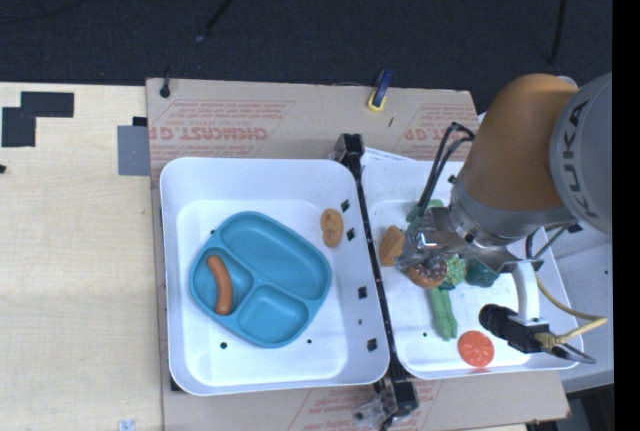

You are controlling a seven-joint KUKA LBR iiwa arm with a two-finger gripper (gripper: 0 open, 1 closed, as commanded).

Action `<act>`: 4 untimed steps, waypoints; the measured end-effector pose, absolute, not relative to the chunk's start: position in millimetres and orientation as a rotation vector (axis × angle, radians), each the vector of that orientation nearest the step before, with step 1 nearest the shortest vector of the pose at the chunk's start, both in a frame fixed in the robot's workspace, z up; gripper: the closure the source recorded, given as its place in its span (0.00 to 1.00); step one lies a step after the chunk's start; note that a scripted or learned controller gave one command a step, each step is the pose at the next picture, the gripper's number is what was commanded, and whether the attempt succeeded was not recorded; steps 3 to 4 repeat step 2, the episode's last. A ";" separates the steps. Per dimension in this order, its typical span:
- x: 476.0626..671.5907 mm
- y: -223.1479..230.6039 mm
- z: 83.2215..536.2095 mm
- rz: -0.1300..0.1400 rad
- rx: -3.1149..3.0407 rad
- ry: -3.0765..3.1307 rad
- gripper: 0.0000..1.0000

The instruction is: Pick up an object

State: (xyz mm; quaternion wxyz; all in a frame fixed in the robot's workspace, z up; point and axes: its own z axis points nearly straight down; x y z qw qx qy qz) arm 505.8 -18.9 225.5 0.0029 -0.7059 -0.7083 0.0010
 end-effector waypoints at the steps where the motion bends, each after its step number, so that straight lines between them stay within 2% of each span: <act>1: 493.9 -24.8 236.8 0.004 -2.218 -2.219 1.00; 2: 500.0 -26.1 236.6 0.002 -2.221 -2.218 1.00; 4: 500.0 -26.1 236.6 0.002 -2.221 -2.218 1.00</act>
